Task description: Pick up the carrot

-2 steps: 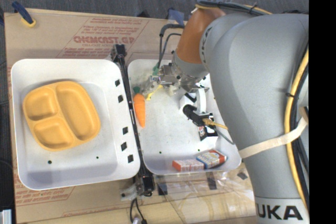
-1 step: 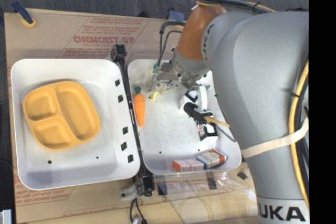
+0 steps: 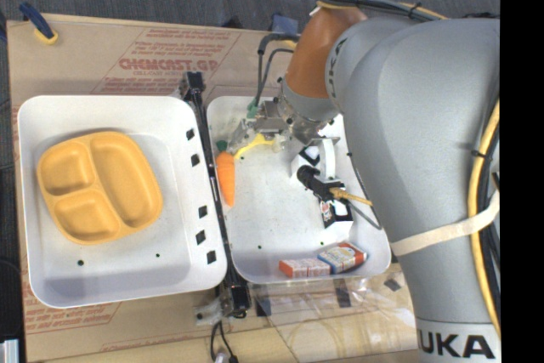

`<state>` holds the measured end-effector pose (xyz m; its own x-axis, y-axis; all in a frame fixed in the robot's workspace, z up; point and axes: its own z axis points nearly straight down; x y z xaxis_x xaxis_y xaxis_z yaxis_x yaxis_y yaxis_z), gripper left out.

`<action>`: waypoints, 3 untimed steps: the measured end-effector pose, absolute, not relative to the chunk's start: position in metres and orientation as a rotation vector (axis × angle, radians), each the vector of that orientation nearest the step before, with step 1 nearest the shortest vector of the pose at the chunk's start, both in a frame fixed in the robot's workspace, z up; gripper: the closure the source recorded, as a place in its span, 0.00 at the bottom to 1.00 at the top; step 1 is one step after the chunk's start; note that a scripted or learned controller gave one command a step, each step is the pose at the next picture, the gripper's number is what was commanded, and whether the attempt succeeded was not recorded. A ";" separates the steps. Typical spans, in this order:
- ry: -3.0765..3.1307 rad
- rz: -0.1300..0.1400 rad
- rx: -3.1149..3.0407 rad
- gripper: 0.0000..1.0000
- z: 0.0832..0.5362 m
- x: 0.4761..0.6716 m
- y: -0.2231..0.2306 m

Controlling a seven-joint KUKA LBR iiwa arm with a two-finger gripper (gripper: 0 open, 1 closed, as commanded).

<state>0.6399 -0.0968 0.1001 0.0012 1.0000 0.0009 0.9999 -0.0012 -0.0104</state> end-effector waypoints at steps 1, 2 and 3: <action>-1.963 0.006 -2.449 0.00 0.091 0.603 -0.093; -1.556 -0.003 -2.726 0.00 0.193 0.579 0.013; -1.669 0.008 -2.658 0.00 0.191 0.542 -0.046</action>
